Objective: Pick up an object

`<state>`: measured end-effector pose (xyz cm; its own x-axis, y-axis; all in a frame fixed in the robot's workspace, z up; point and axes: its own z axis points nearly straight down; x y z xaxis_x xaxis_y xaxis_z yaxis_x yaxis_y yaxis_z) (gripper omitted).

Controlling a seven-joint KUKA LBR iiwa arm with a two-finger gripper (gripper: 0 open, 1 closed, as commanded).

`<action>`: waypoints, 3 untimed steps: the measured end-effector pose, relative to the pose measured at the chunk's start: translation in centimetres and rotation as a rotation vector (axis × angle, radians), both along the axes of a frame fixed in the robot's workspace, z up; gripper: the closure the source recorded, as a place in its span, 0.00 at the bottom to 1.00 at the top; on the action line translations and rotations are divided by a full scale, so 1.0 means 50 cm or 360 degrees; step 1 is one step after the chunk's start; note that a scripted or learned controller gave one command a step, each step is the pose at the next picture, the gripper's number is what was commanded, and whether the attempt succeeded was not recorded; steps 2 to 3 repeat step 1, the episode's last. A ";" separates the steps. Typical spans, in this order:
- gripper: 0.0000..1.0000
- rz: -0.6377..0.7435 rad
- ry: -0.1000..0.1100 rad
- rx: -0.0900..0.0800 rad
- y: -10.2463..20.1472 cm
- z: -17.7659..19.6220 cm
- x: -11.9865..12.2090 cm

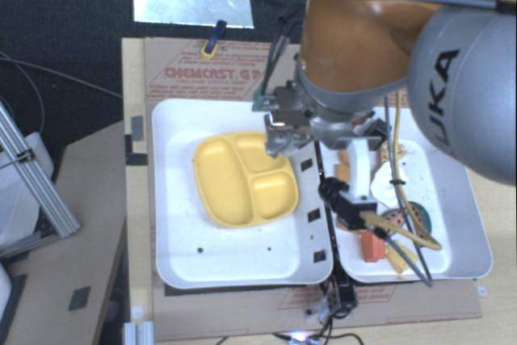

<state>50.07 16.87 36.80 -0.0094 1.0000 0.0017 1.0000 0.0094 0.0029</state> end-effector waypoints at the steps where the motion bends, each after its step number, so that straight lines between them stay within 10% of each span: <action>1: 1.00 0.0008 -0.0003 0.0001 0.000 0.022 0.001; 3: 1.00 0.0008 -0.0003 0.0001 0.000 0.022 0.001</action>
